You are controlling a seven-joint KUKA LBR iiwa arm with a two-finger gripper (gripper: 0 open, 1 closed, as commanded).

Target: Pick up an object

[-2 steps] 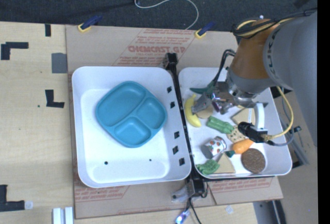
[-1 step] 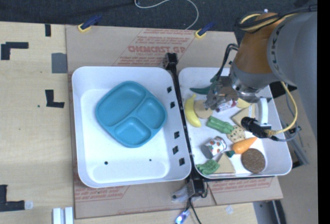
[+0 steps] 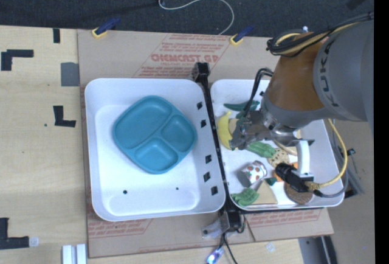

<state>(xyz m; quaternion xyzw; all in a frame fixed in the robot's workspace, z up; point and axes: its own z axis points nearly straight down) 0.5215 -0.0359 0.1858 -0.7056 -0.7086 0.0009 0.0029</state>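
We see the gripper (image 3: 242,133) low in the right bin (image 3: 328,187); whether it is open or closed we cannot tell. The yellow banana-shaped toy (image 3: 225,129) lies just beside it toward the left bin (image 3: 100,153), its long axis parallel to the shared divider.

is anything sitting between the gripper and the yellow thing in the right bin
Nothing visible does. The gripper hangs low in the right bin, right beside the yellow object, with no other item in the gap between them.
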